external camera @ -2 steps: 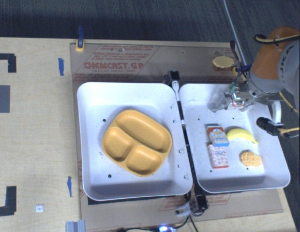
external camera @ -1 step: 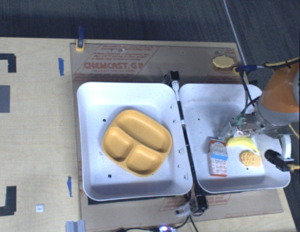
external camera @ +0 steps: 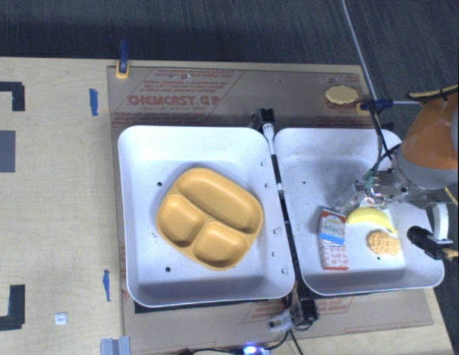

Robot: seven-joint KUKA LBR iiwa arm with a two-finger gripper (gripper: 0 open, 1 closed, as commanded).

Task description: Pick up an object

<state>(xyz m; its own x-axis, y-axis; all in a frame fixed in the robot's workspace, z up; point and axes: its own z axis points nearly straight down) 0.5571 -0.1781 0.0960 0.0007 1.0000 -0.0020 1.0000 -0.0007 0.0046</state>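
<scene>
So there's just one camera here, mounted up above the tabletop [external camera: 52,198] and looking down at a bit of a slant rather than dead straight. It's sitting far enough back that it's taking in both white bins whole: the left bin [external camera: 133,198] around the middle of the frame, the right bin [external camera: 414,276] pushed toward the right side. Dark carpeted floor [external camera: 215,13] is showing along the top, so the far edge of the tabletop is lying up there. The arm [external camera: 429,143] is coming in from the right edge, getting partly cropped.
</scene>
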